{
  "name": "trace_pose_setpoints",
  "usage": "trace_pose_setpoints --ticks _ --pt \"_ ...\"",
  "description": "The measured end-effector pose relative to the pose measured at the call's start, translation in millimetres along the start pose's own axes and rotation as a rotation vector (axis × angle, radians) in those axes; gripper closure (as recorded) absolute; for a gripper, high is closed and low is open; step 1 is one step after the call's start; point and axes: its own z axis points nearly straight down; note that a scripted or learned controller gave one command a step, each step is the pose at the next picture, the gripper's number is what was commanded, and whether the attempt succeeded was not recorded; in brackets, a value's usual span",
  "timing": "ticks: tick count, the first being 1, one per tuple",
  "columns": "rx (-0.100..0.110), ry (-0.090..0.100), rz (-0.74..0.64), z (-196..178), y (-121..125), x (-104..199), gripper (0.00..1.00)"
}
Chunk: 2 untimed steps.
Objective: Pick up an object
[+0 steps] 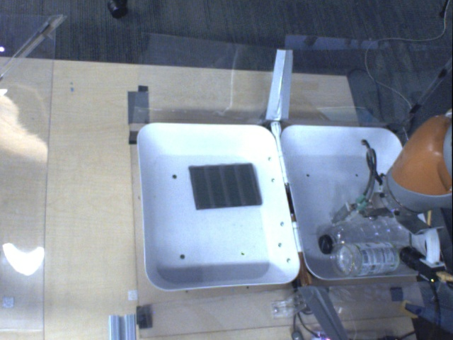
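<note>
Two white bins sit side by side on my wooden bench, their inner rims touching along the middle. The left bin (156,190) holds one thing: a dark ribbed mat (226,186), rectangular, lying flat near the centre and a little toward the far wall, with bare white floor all round it. The right bin (311,154) holds a clear plastic bottle (364,256) lying on its side near the front wall, its dark cap (325,244) pointing toward the divider between the bins. The bottle's clear body is hard to trace against the white floor, so I judge its outline mostly by the glints. My arm comes in from the right, the orange band (425,165) hanging over that bin's right side. My pincer (368,207) sits low in the right bin, just above the bottle and close to it, amid thin dark cables that run up along the wrist. Glare and the bottle's transparency blur that spot, and I cannot tell whether the pincer is wide or narrow, nor whether it touches the bottle. The far half of the right bin shows bare floor.
</note>
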Motion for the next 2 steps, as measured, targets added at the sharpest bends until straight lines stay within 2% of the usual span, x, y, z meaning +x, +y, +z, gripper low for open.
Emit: trace_pose_setpoints --ticks 1,2 --pt "-0.001 0.004 -0.123 0.9 59.1 38.7 0.00" --pt "-0.005 0.002 -0.138 -1.1 12.7 70.6 0.00"
